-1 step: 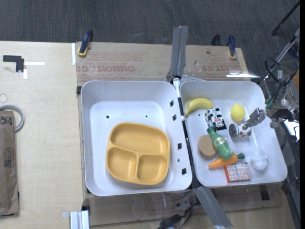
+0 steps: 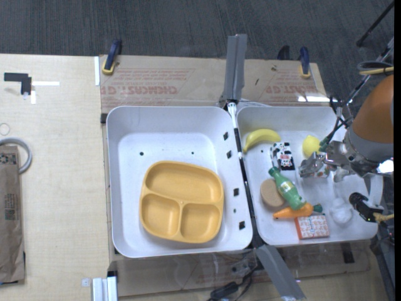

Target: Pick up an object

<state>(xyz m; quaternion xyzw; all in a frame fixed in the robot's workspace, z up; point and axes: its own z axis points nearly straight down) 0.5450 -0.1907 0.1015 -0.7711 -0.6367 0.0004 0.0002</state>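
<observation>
In the right bin [image 2: 250,193] lie a banana [image 2: 260,137], a yellow lemon [image 2: 311,145], a small black-and-white cow figure [image 2: 283,155], a green bottle [image 2: 287,189], a round brown cookie [image 2: 270,194], a carrot [image 2: 294,212] and an orange patterned card [image 2: 311,227]. My gripper [image 2: 314,166] hangs over the bin's right half, just below the lemon and right of the cow figure. Nothing can be seen held in it. The arm's orange band [image 2: 377,113] sits above it at the right.
The left bin [image 2: 125,168] holds a yellow divided plate [image 2: 182,202]. A grey divider post [image 2: 235,68] stands between the bins at the back. A clear plastic item [image 2: 341,214] lies near the right bin's front right corner. Cardboard [image 2: 163,80] lies behind the bins.
</observation>
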